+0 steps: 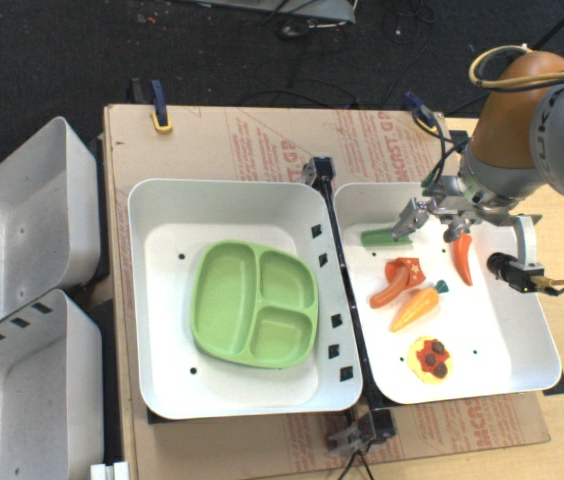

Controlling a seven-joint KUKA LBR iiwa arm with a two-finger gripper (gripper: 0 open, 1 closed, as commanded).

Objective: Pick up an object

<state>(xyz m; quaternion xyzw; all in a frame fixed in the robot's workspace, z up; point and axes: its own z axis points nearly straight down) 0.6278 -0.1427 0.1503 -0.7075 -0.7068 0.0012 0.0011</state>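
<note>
Nearest the camera, on the brown board table [262, 438], two shallow white bins sit side by side. Left white bin [152, 268]: one light green plastic divided tray [255, 304] with three compartments, lying flat near the middle.

Right white bin [532, 338], front part: small round yellow toy with dark red and black bits on top [430, 358]. Just behind it, an orange toy carrot with a dark green stub end [417, 306], lying at a slant. Touching or nearly touching the carrot's left side, a red-orange toy piece with a small star-like mark [398, 276]. Off to the right and apart from these, a slim red-orange toy chili [462, 258], roughly upright in the view.

Farther back in the same bin, a flat dark green toy piece [380, 236] near the bin's back-left area.

Claw [432, 218] hangs over the back of the right bin, one silver finger [408, 220] reaching down beside the green piece's right end, another near the chili's top. Fingers look spread apart; nothing seen gripped between them.

Behind, grey arm with orange band [507, 118] enters from the right.
</note>
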